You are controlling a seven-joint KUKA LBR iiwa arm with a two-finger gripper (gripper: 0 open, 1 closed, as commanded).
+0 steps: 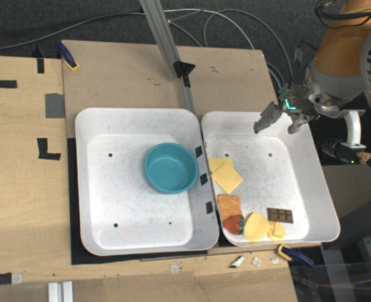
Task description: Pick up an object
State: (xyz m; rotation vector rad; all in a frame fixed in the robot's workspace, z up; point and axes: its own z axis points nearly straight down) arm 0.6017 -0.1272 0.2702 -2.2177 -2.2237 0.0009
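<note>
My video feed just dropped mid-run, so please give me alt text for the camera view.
The open gripper hovers over the far edge of the right bin, holding nothing. That bin's near left corner holds a yellow slice, an orange piece, a red item, yellow pieces and a brown block. The left bin holds a teal bowl.

The arm (344,49) enters at the upper right of the frame – orange band above, grey wrist below. Its gripper (281,123) points down and to the left, the two dark fingers (265,119) spread apart – nothing between them
</note>
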